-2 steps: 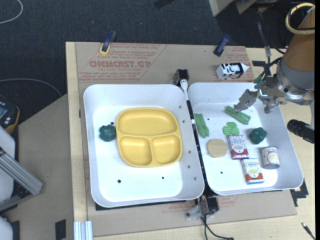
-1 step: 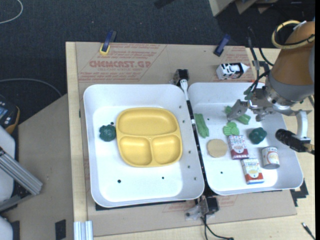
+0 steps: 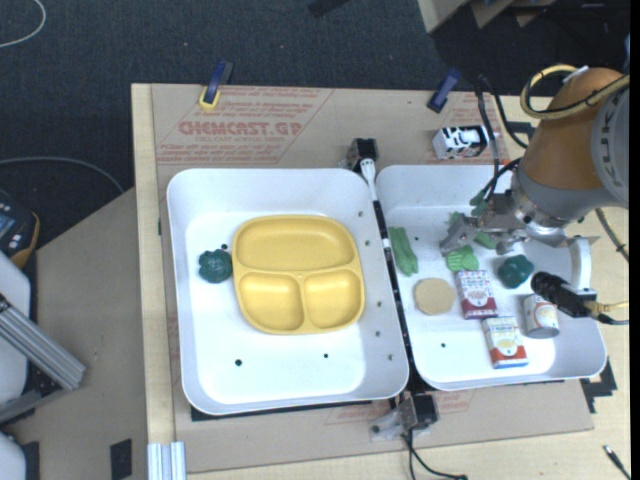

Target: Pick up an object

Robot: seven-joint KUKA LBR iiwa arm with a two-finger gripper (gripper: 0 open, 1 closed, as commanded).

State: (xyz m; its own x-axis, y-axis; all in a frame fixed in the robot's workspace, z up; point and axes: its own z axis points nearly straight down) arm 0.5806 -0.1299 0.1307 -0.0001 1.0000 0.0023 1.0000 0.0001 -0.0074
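Camera view puts your arm's hand [image 3: 478,230] low in the right white plastic bin [image 3: 420,183], above a crowd of small things; you cannot tell from this slant whether it is apart or together, and nothing is visibly caught in it.

Your likely targets sit close under and around it: a bright green crumpled piece [image 3: 461,260] just below the hand, a long light-green pod-like piece [image 3: 404,251] to its left, a dark teal rounded lump [image 3: 514,271] to the right, a tan round disc [image 3: 434,296], and two small red-and-white printed packets [image 3: 476,293] [image 3: 505,343]. Because they lie so near each other, you risk nudging a neighbour aside or pinching two at once. The flat packets and disc give little to bite on and may slip. The bin's wall is close too.

The left white plastic bin [image 3: 190,298] carries a yellow three-compartment plate [image 3: 297,273] and a dark green lump [image 3: 214,265] beside it. Both bins rest on a brown board-covered table [image 3: 160,148], with blue clamps at its far edge, over dark carpet with cables.
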